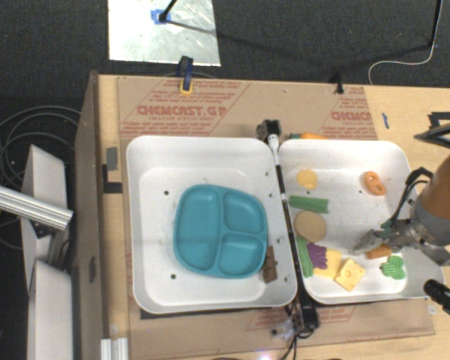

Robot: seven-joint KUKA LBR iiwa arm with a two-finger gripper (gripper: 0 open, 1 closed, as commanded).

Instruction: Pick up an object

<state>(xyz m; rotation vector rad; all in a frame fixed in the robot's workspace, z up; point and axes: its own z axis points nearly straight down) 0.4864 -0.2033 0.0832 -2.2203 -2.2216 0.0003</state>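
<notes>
The right bin (390,156) holds several toy foods: a yellow round piece (307,178), an orange ring (373,183), a green bar (309,202), a tan disc (310,226), a purple piece (307,258), yellow cheese wedges (349,274), a green leafy piece (394,268) and a small orange piece (378,253). My gripper (376,240) is low in this bin's right front part, just above the small orange piece and beside the green leafy piece. The arm (441,205) reaches in from the right.
The left bin (154,193) bears a teal divided plate (220,231). A brown piece (270,265) lies by the divider between the bins. An orange item (313,136) rests behind the right bin's far rim. Cardboard (210,107) lines the bench.
</notes>
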